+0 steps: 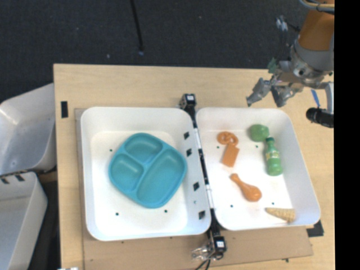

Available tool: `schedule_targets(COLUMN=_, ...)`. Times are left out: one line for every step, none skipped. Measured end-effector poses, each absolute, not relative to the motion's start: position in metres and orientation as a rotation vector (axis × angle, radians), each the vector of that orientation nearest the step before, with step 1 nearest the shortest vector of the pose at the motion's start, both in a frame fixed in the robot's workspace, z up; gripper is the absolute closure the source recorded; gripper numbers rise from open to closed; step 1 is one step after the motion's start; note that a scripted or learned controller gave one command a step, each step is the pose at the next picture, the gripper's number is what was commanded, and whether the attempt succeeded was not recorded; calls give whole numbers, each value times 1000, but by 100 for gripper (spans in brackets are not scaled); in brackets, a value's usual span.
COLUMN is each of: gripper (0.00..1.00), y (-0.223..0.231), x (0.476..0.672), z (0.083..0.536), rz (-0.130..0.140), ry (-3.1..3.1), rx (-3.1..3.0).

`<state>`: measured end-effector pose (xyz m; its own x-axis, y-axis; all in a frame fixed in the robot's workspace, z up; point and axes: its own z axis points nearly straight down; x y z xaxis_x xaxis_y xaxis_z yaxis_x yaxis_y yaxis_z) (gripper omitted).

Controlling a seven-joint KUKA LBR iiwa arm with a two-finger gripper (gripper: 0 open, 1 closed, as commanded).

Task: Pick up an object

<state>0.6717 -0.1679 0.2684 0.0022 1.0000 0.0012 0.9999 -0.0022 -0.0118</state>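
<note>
My gripper (269,95) hangs above the far edge of the right bin (298,151), its two grey fingers spread open with nothing between them. Below it in that bin lie a green bottle (273,157), a green round piece (259,132), an orange pretzel-like ring (226,138) touching an orange block (230,156), an orange drumstick (246,187) and a tan cone (281,213). The gripper is up and to the right of the pretzel, clear of all the objects.
The left bin (95,207) holds a teal divided plate (147,169). A black-clipped divider (198,162) joins the two bins. White containers (22,145) stand off the bench at the left. Bare wood bench (140,83) lies behind the bins.
</note>
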Motion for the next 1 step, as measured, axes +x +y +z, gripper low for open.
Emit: schedule_targets(gripper=0, y=-167, x=674, z=277, rz=-1, ry=-2223, rx=-2222)
